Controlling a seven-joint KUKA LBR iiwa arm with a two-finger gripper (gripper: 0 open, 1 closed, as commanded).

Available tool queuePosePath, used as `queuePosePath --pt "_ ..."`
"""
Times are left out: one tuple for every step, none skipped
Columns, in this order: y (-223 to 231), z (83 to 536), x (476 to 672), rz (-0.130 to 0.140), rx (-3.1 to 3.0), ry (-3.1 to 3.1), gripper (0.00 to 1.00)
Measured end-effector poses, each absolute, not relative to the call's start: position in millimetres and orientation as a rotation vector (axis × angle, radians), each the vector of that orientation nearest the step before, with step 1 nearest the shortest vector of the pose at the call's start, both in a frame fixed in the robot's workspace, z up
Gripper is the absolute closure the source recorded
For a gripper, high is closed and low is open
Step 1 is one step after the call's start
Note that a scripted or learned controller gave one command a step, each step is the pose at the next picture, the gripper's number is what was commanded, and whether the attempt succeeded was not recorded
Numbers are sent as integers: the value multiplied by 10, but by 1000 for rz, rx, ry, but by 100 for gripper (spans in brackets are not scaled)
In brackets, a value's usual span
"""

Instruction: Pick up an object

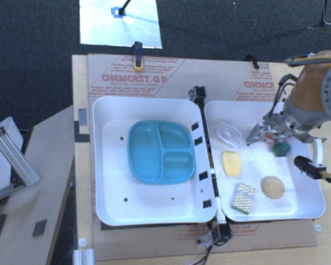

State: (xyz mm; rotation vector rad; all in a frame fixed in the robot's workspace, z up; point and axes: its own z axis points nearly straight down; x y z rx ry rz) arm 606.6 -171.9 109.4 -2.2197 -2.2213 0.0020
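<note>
I'm seeing glossy white plastic bins (pixel 154 106), a smooth blue plastic tray (pixel 160 152), and matt brown cardboard (pixel 171 73) lying under them.

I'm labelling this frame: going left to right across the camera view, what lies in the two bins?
Blue divided plate → yellow piece → patterned packet → tan round object.

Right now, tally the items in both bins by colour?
Blue: 1, tray, left bin
Yellow: 1, block
Tan: 1, ball
Green-white: 1, checkered box
Clear: 1, wrapper
Teal: 1, small thing under the gripper
Total: 6
</note>
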Motion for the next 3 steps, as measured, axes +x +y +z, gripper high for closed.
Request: queuePosePath --pt "-1714 838 6073 0 -2220 -2223 0" --pt "-1717 958 6086 -4 -2224 -2225 100" --pt "-1713 1587 6052 -4 -2222 -2227 100"
